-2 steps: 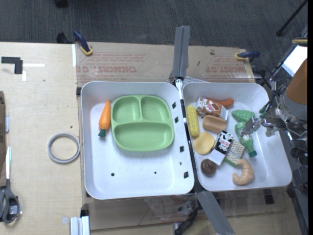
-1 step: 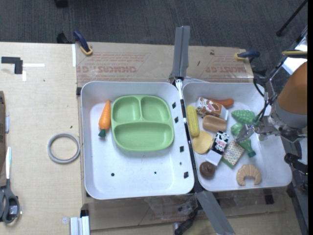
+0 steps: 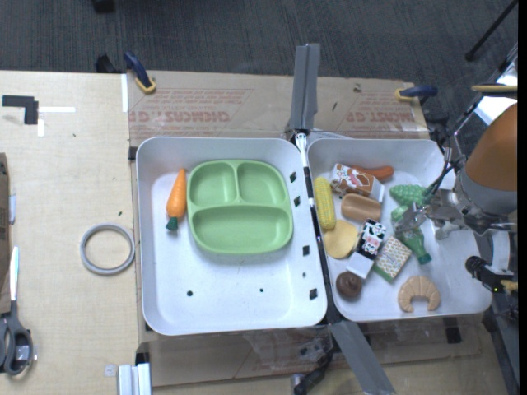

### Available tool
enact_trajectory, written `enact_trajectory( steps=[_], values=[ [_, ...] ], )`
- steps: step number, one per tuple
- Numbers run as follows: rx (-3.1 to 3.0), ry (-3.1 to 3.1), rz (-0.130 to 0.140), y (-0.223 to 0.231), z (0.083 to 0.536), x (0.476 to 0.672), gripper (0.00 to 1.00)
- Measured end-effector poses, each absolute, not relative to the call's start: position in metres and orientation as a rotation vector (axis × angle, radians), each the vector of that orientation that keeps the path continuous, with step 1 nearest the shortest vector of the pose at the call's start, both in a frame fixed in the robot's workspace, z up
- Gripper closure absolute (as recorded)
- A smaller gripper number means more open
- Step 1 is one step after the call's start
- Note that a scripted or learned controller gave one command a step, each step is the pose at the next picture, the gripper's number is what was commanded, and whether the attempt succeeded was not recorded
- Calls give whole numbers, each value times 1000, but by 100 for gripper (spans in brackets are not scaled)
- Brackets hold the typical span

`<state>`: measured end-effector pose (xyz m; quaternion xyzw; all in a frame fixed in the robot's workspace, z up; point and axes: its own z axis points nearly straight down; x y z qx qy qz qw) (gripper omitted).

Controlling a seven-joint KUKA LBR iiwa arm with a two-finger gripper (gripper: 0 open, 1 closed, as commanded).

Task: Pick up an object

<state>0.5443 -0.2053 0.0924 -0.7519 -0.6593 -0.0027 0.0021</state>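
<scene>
The right bin holds several toy foods: a yellow corn cob, a brown and white carton, a tan sausage roll, a black and white milk carton, a cracker box, a chocolate donut, a croissant and a green leafy piece. My gripper hangs low over the right bin's right side, just below the leafy piece and above a green bottle-like item. Nothing shows whether it holds anything.
The left bin carries a green divided plate with a toy carrot beside it. On the bench to the left lie a tape ring and scissors. The arm's grey body crowds the right bin's right wall.
</scene>
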Motion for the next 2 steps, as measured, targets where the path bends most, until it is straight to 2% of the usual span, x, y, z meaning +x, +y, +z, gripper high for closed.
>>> enact_trajectory(
  steps=[1,2],
  values=[
    [-2365,-2066,-3,-208,101,544,100],
    [-2239,-2208,1,-193,188,660,100]
  ],
)
